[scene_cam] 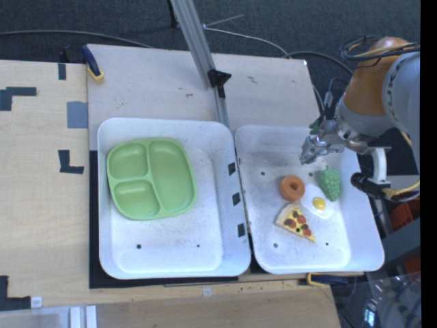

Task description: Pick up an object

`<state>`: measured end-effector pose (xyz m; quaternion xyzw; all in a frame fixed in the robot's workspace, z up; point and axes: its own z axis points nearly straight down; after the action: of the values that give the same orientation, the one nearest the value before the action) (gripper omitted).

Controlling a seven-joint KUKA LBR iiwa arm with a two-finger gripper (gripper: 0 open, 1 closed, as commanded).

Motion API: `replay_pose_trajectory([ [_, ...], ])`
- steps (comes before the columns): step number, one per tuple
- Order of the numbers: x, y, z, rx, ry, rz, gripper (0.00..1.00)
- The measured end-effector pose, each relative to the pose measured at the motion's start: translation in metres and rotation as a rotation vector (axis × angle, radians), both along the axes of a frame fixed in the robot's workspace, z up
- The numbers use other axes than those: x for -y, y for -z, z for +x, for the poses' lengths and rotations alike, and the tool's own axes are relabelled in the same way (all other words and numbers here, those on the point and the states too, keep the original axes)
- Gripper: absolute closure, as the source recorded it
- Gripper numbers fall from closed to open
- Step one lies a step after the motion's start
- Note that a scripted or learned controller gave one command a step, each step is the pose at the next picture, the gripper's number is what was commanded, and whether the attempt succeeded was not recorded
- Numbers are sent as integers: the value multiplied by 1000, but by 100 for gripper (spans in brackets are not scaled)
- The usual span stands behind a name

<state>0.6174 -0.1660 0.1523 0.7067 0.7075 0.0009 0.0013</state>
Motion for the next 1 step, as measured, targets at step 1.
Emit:
replay_pose_trajectory([
  [1,7,-46,-1,0,0,-1,100],
])
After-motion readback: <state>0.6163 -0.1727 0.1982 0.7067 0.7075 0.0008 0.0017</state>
